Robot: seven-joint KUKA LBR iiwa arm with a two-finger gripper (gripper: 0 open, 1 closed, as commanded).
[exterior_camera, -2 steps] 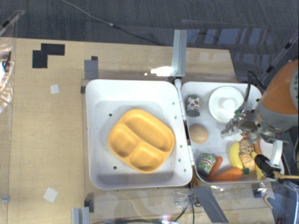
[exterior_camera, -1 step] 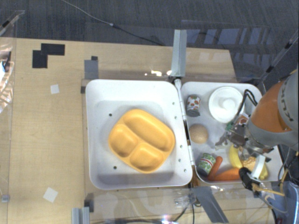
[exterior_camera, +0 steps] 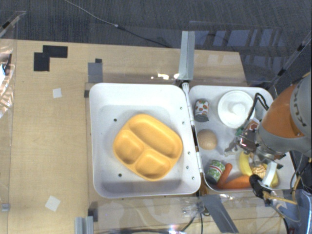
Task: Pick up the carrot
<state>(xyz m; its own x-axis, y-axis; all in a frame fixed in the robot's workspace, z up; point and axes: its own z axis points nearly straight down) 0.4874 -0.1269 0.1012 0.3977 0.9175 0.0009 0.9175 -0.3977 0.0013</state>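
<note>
The gripper [exterior_camera: 242,143] hangs just beyond the carrot [exterior_camera: 236,182], toward the view's top; whether it is open or closed I cannot tell. The carrot lies by the right bin's [exterior_camera: 213,92] near wall, long axis across the view, with a banana [exterior_camera: 245,164] between carrot and gripper.

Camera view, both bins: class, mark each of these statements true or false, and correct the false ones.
1. The yellow divided plate lies in the left-hand bin. True.
2. The carrot lies on that plate. False: it lies in the right-hand bin, near its front edge.
3. The white bowl sits in the right-hand bin. True.
4. The banana lies in the left-hand bin. False: it lies in the right-hand bin, close to the carrot.
</note>
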